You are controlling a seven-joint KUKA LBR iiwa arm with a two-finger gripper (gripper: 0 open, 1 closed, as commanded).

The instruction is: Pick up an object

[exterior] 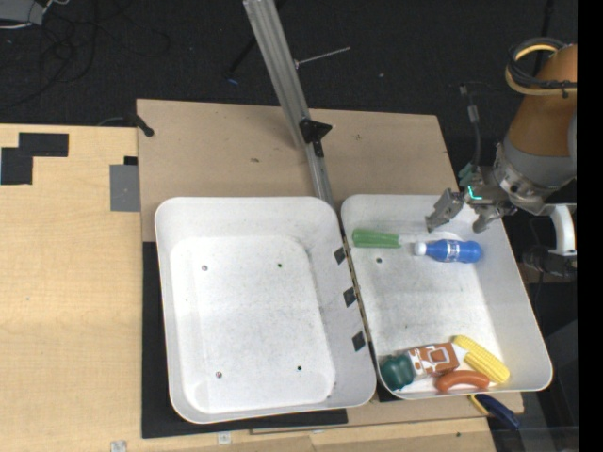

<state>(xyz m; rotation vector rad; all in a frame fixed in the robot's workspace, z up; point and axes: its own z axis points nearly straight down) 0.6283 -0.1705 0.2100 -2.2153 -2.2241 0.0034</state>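
In the right bin a blue bottle with a white cap lies on its side near the far wall, with a green flat piece to its left. At the bin's near edge sit a dark green object, an orange-and-white box, a yellow corn cob and an orange-red curved piece. My gripper hangs open over the bin's far right corner, just above and behind the bottle, with nothing between its fingers.
The left bin sits beside the right one, joined by black clips. A slanted aluminium rail rises behind the bins. The arm's grey and orange body stands at the right edge.
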